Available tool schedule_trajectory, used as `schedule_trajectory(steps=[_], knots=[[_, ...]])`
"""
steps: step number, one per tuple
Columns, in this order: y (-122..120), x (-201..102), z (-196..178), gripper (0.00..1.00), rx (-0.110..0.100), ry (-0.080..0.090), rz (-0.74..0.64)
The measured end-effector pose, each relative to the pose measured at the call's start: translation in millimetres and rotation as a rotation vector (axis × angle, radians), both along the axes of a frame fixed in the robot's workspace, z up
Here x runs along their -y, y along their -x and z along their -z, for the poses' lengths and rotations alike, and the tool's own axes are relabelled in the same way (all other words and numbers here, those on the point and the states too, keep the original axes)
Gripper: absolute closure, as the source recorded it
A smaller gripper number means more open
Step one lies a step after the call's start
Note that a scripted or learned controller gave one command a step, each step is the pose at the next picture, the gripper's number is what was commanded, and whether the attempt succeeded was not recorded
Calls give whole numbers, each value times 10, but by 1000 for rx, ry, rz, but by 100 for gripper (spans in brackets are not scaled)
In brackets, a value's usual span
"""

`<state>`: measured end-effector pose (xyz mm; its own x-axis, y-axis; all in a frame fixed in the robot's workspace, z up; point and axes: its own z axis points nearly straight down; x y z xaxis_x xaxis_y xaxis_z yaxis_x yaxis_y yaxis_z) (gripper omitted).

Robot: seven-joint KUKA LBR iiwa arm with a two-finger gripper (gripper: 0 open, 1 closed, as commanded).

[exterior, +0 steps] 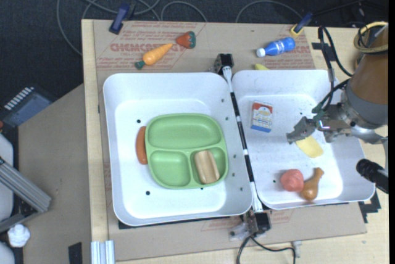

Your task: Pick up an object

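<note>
The jaws (300, 131) hover in the right bin (278, 81), just beside a yellow piece (310, 147).

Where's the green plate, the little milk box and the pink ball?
Green three-part plastic plate (182, 132): camera view, on the bare floor of its top section.
Small white carton with a blue bottom (261, 116): camera view, middle of its front face.
Pink round toy (292, 179): camera view, its centre.

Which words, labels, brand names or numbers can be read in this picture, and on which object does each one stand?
"CHEMCO..." in large red letters on the brown cardboard sheet behind the left bin; the end of the word and the small red lines around it are too blurred to read.
Red print on the cardboard's right back corner: too blurred to read.
Small carton in the right bin: a coloured label, text too small to read.
Blue and white bottle: nothing legible.
</note>
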<state>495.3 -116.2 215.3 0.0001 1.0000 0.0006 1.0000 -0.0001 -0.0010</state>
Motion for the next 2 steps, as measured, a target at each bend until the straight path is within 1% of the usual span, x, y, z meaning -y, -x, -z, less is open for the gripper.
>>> schedule_trajectory(steps=[1, 2], knots=[[-374, 593, 75, 0, 3, 3, 1], [-314, 274, -10, 0, 0, -1, -2]])
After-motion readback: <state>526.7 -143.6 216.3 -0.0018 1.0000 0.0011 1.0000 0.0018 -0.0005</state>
